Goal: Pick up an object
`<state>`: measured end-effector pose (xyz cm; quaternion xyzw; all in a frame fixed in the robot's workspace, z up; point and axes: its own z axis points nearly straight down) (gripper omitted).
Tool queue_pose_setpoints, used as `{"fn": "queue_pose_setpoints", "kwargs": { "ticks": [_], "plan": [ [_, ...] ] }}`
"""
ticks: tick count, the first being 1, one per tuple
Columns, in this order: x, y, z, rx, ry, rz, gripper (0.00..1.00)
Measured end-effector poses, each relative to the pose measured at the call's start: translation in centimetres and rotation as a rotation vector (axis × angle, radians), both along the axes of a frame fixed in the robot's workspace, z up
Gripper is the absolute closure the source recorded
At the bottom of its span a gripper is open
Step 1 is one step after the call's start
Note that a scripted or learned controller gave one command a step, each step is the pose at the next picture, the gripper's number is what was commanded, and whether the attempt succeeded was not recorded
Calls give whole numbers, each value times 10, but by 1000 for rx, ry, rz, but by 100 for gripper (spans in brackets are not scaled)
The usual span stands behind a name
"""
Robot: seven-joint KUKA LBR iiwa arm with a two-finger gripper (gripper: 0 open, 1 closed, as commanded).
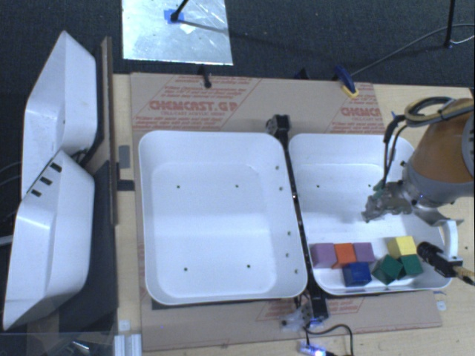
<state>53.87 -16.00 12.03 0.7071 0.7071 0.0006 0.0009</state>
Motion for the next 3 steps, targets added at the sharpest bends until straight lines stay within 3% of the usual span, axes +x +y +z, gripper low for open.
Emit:
{"fn": "queue_pose_setpoints", "kwargs": {
  "ticks": [3],
  "plan": [
    [6, 11, 158, -1, -4, 1, 100]
  ]
}}
